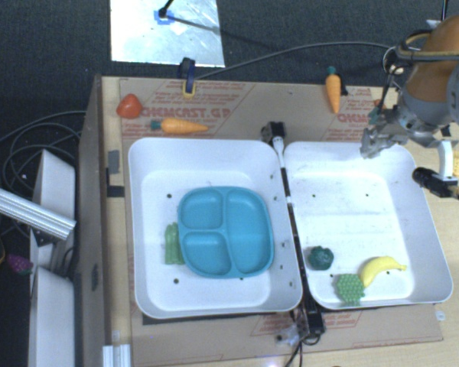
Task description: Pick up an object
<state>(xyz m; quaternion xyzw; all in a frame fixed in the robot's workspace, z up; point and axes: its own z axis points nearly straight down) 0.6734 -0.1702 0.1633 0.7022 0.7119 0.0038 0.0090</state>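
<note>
I cannot tell my tool's (376, 140) state; the banana (381, 268) lies well below it, so descending here grabs nothing.

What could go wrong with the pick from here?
1. The banana, green bumpy toy and dark green toy cluster at the right bin's near edge; a grasp may catch two.
2. The gripper sits at the far rim, a long way from them.
</note>
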